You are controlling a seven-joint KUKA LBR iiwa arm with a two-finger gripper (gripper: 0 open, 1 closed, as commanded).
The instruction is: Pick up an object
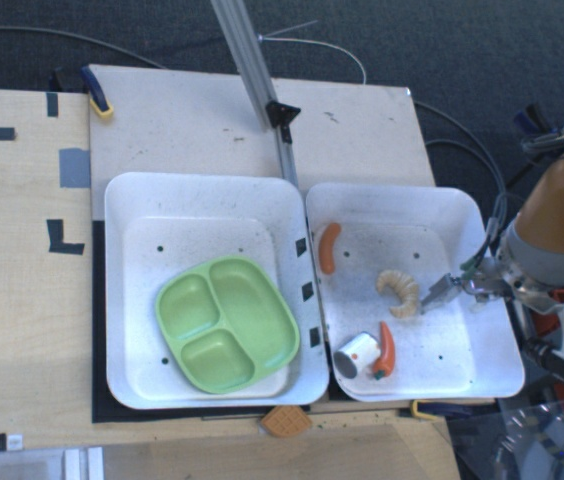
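The right bin (462,211) holds a tan croissant (399,291) near its middle. An orange sausage (328,247) lies by the bin's left wall. At the front stand a white cup (356,353) and an orange-red carrot (386,351), side by side. My gripper (440,293) reaches in from the right at bin level. Its tips stand just right of the croissant, close to it or touching it. Nothing shows between its fingers.
A green divided plate (226,323) lies in the left bin (122,268). A metal pole (252,58) slants across the back of the bench. A waffle-like piece (284,421) lies on the bench in front of the bins. Cables run behind the right bin.
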